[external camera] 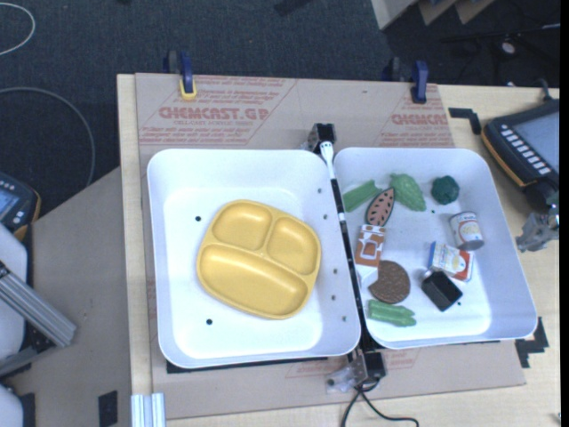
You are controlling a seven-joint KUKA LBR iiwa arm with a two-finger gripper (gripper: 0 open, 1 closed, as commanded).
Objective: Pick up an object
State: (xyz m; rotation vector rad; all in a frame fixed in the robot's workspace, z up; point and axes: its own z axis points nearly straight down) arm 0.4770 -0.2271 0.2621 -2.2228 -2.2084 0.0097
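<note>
The right white bin (498, 318) holds several small toy items. Along its far side lie a green pod (359, 195), a melon-like slice (380, 208), a green leaf (407, 191) and a dark green ball (444, 188). In the middle are a small can (465, 229), an orange-and-white box (370, 245) and a red-white-blue carton (449, 260). Near the front edge sit a brown round cookie (389, 283), a black block (441, 290) and a green bean (391, 313). The left white bin (169, 203) holds a yellow divided plate (258, 258).
Both bins rest on a cardboard-covered bench held by blue clamps (186, 74) at the back. A black-and-orange pendant (529, 145) lies at the right, with a small grey metal part (536, 230) below it. A cable runs between the bins.
</note>
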